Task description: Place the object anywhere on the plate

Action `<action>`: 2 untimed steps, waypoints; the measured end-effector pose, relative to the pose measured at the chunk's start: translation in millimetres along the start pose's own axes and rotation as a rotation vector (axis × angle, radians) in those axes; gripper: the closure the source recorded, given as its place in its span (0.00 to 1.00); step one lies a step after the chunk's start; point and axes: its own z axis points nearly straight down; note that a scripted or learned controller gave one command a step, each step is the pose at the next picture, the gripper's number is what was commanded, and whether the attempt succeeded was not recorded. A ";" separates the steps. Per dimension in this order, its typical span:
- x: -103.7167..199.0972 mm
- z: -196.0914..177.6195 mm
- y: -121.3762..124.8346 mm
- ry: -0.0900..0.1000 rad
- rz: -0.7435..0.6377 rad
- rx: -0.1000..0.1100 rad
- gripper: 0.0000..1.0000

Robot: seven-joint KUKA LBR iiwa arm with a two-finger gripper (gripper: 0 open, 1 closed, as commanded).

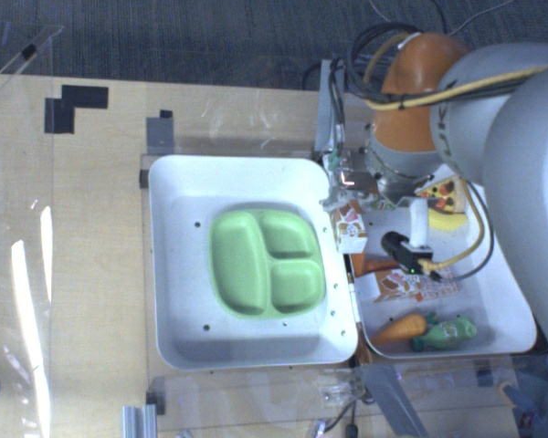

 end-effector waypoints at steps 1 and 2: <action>1.1 -11.5 1.4 0.001 -0.007 -0.004 1.00; -33.9 3.7 -16.2 -0.003 0.222 0.009 1.00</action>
